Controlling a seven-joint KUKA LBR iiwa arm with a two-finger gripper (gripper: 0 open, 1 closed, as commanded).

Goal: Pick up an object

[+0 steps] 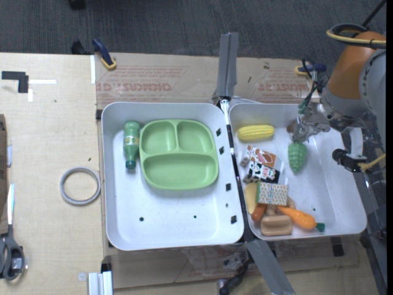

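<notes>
I log left bin (pixel 116 220): green divided plate (pixel 179 154), green bottle (pixel 131 144) at its 9 o'clock; right bin (pixel 344 195): corn cob (pixel 255 132), carrot (pixel 298 217), gripper (pixel 299 135) fingers pinching green ridged toy (pixel 297 157).

We are seeing the robot arm (pixel 356 72) running off the right edge, its upper part cut away. The gripper (pixel 301 132) is sitting too small and cluttered for us to tell how its fingers stand, or whether it is touching the green bumpy toy (pixel 297 157) just below it. In the right bin (pixel 344 195), toys are overlapping: the patterned card (pixel 273 193) is covering part of the yellow piece (pixel 250 195), and the carrot (pixel 298 217) is lying across the brown block (pixel 276 225). The printing on the cow-patterned box (pixel 263 165) is staying too blurred to read. At the lower left, the scissors (pixel 11 251) are being clipped by the frame's edge.
</notes>
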